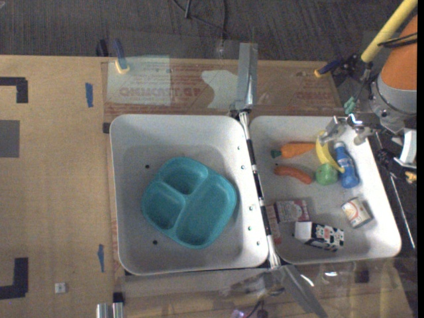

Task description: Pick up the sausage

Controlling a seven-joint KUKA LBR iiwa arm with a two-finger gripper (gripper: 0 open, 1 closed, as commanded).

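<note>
Over the far right corner of the right bin (pixel 391 240) you have the pincer (pixel 351 126), hanging off the grey wrist below the orange band; whether it is apart or together you cannot tell from this slant, and nothing can be seen held in it.

Just beneath it along the bin's right side lie a yellow banana (pixel 322 150), a blue bottle (pixel 346 167) and a green piece (pixel 326 175), packed close and touching one another; the carrot (pixel 295 150) lies a little to their left, toward the far edge.

Your target, the sausage (pixel 293 173), sits near the middle of the bin's left half, just on the near side of the carrot and roughly parallel to it, lying flat on the bin floor, its right end close to the green piece.

Judging by its look it is a small toy food, so expect it light, smooth and fairly stiff, rounded enough to roll or squirt out of a poor pinch; take it across the narrow width at mid-length, coming straight down, with the jaws clear of the carrot and of the green piece.

Toward the near edge lie a small box (pixel 292 211), a carton (pixel 319 235) and a can (pixel 356 212), well apart from it; the left bin (pixel 126 138) carries a teal divided plate (pixel 190 201).
</note>
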